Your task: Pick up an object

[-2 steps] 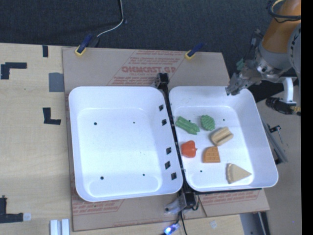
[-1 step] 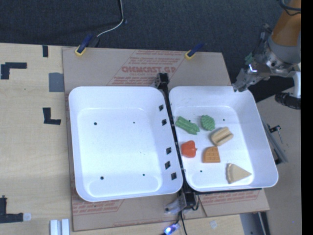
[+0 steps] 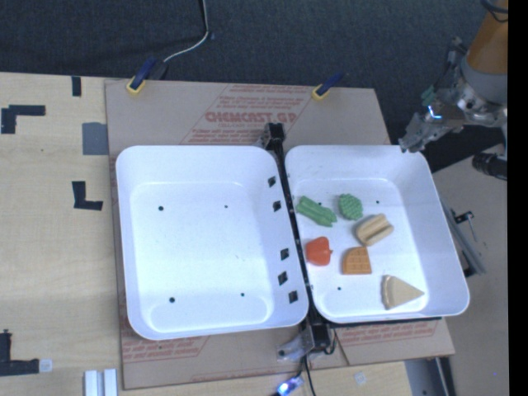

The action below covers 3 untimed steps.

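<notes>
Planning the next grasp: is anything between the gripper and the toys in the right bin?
Nothing visible. The gripper hangs outside the right bin's upper right corner, and the toys, such as the bread, lie uncovered on the bin floor with only the low rim between.

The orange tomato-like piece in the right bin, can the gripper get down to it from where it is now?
Probably yes. The orange piece lies uncovered in the right bin, slightly apart from the waffle and green pieces. The gripper hangs outside the bin's far right corner.

My arm [image 3: 487, 48] cut off by the top right edge, gripper [image 3: 421, 130] too small and blurred to read its fingers
</notes>
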### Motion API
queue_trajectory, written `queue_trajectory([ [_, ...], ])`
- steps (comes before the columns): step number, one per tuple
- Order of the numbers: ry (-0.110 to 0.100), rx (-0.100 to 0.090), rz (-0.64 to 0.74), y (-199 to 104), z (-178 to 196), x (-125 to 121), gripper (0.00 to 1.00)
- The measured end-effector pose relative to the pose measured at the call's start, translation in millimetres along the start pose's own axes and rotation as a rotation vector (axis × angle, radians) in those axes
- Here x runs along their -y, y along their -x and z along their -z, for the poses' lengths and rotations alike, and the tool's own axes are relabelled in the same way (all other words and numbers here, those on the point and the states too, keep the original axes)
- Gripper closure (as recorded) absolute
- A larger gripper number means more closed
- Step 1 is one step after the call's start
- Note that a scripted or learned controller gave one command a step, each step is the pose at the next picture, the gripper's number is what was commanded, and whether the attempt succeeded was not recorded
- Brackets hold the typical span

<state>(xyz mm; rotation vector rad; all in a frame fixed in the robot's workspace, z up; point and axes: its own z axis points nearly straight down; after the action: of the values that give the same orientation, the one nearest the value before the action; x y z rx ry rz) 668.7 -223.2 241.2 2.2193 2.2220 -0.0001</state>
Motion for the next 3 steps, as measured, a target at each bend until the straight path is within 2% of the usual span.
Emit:
queue_trajectory([
  [3,-0.001,0.001,0.000,-0.1,1.5,0.2,1.00],
])
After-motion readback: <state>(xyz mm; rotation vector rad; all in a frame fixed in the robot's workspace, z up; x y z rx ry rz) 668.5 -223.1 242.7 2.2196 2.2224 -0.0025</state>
